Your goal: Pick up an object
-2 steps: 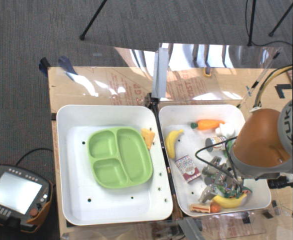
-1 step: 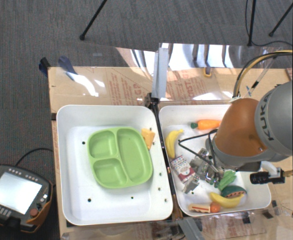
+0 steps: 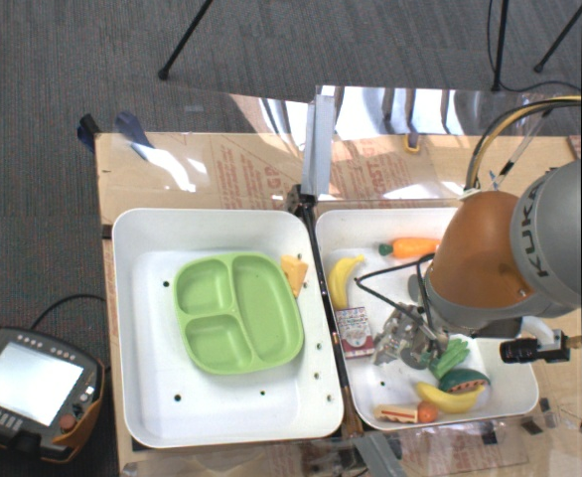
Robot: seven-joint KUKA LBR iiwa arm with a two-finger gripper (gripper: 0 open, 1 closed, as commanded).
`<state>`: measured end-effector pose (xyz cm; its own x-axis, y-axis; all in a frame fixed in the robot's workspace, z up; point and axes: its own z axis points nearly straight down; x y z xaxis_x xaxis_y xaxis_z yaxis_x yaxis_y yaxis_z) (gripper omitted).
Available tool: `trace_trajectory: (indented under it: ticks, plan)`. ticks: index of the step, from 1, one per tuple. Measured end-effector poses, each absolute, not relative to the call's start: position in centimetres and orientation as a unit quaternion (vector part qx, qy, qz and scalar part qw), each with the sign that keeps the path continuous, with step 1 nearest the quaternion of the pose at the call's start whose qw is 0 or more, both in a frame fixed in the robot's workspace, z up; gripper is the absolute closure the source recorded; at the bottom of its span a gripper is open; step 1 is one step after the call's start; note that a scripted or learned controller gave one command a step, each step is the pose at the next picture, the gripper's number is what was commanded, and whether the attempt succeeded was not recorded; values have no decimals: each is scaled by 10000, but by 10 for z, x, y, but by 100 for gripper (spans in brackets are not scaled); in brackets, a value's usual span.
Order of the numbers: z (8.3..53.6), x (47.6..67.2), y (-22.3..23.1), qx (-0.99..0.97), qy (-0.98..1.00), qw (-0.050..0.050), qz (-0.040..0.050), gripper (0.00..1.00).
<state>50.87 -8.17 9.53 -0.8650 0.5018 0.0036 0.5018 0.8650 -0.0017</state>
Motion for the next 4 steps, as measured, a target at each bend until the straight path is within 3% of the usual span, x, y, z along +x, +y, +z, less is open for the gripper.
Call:
trace_trajectory:
  ticks: [1, 2, 3, 4]
  plan:
    - [144, 622, -114, -2085, -9780, -40, -4, 100]
    - [141, 621, -113, -2076, -9782, -6, -5, 0]
    - [85, 570, -91, -2494, -9684, 34, 0, 0]
    - [87, 558, -89, -3265, -9452, 17, -2, 0]
